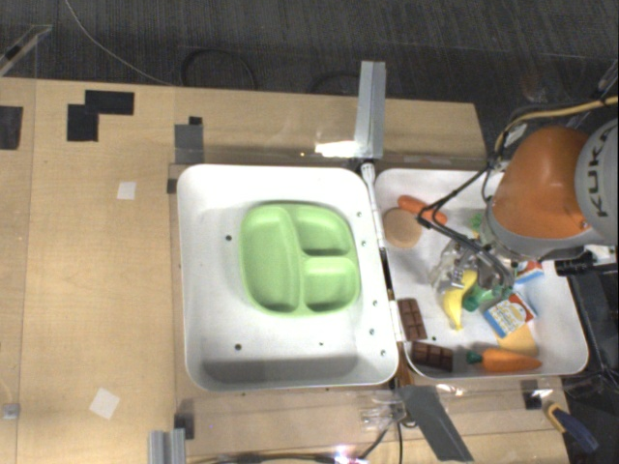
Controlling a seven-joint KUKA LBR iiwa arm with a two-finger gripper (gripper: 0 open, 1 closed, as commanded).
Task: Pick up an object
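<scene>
Left white bin (pixel 208 259): one pale green sectioned plastic plate (pixel 298 257), seated at centre, three compartments visible, nothing seen in them.

Right white bin (pixel 566 346), catalogued left to right. A dark brown chocolate bar (pixel 413 319) is found at the 8 o'clock edge; a second dark brown block (pixel 432 358) lies just below it at 7 o'clock. A tan rounded bread-like piece (pixel 400 228) is placed at 10 o'clock, with an orange carrot-shaped piece (pixel 422 209) just above it at 11 o'clock. A yellow banana-shaped toy (pixel 455 303) is set near centre. A small green block (pixel 476 298) touches the banana's right side. A second orange carrot (pixel 510 361) lies along the 6 o'clock wall. A blue and white printed carton (pixel 507 313) is tilted at 4 o'clock.

Gripper (pixel 468 275): positioned over the centre cluster, directly above banana and green block. The finger spread cannot be told; nothing is visibly held between them.

Handling note, as judgement: the banana appears the likeliest candidate. A clean grasp is best served by fingers set across its narrow width, clear of the touching green block, with a straight descent before closing.
</scene>
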